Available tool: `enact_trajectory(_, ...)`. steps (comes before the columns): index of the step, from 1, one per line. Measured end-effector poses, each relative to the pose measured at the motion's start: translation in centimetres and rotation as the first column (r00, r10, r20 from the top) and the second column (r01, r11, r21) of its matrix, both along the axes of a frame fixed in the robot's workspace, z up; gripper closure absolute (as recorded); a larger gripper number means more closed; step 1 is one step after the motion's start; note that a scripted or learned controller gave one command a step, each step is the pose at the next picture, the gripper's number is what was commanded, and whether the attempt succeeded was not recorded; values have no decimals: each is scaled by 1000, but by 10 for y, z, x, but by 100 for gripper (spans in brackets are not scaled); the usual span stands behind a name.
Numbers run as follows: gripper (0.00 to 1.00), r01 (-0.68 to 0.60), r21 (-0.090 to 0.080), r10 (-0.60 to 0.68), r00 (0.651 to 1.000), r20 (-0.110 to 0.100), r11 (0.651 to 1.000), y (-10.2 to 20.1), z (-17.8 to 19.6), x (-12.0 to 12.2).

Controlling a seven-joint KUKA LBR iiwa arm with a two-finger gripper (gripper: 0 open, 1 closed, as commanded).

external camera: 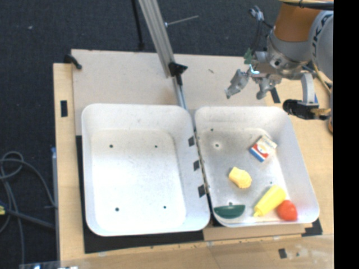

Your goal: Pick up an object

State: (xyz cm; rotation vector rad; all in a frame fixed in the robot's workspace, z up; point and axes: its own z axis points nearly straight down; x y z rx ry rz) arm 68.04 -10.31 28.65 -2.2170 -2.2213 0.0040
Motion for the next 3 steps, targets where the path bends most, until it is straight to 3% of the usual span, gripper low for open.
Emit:
enact_trajectory(1,0,-1,-3,1,1000,5,1000,-1,4,1)
enact_trajectory(3,0,4,-3,-4,1000,1,1000,1,-106,-5)
